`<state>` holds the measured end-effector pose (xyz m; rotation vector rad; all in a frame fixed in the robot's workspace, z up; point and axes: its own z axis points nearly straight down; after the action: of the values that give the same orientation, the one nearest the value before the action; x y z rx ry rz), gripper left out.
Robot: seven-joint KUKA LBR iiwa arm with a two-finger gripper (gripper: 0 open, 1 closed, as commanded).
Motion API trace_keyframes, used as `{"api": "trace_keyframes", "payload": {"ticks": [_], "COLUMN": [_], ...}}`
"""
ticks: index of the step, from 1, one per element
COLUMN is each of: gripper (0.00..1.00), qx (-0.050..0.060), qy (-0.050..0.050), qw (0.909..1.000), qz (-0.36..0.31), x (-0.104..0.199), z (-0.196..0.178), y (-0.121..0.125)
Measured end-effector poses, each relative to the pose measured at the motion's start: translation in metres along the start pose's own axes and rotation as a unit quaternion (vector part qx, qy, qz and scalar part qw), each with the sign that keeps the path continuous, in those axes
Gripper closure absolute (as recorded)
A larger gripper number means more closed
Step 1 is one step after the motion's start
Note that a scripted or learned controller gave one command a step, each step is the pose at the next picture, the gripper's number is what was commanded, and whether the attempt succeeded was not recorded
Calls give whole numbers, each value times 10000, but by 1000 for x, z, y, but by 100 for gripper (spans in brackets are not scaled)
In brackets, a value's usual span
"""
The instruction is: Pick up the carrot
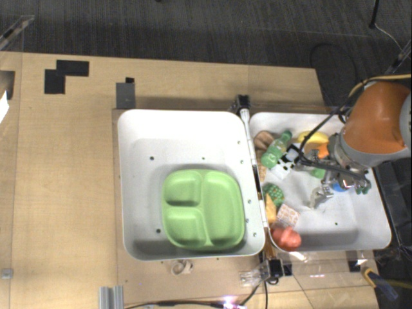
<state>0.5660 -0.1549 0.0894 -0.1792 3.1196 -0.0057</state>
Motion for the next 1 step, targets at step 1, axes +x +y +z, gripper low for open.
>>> {"api": "trace_keyframes", "payload": {"ticks": [1], "gripper": [0], "qx": [10], "qy": [14], "qw": [10000], "qz": [28], "x": [65], "z": [-1], "y": [-46]}}
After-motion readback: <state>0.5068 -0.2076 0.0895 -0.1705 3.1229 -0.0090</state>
